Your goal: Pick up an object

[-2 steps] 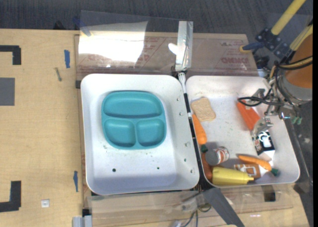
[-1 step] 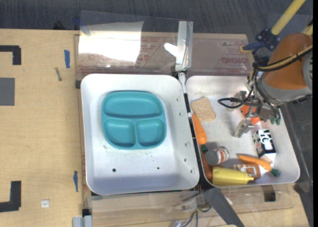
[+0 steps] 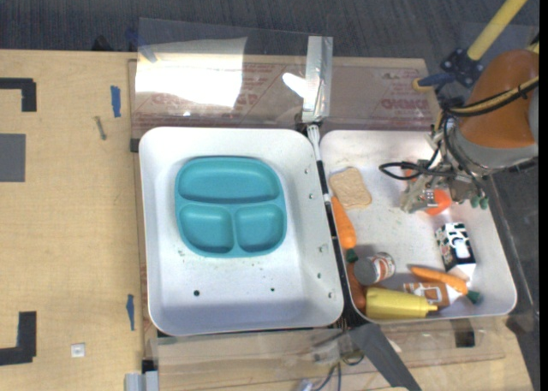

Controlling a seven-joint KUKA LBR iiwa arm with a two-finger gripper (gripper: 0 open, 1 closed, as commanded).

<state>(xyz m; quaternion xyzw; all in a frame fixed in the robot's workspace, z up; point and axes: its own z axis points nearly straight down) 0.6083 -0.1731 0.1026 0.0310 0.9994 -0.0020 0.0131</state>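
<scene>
Two white bins share the bench; in the right bin [image 3: 492, 235] the gripper [image 3: 425, 197] sits over a small orange-red object [image 3: 438, 200], its grasp impossible to judge, though the piece looks light, rigid, best pinched across its middle.

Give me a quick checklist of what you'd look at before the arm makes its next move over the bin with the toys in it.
1. Tool over the right bin: ok, it sits low near the bin's far right part.
2. Something within reach: ok, a small orange thing lies right at the tool.
3. Anything gripped: cannot tell, cables and wrist hide the tip.
4. Neighbours clear of the tool: ok, the bread slice and the black-and-white toy lie apart from it.
5. Crowding at the near edge: not ok, the yellow bottle, carrot and grey can are packed together.
6. Left bin's teal tray: ok, out of the way.
</scene>
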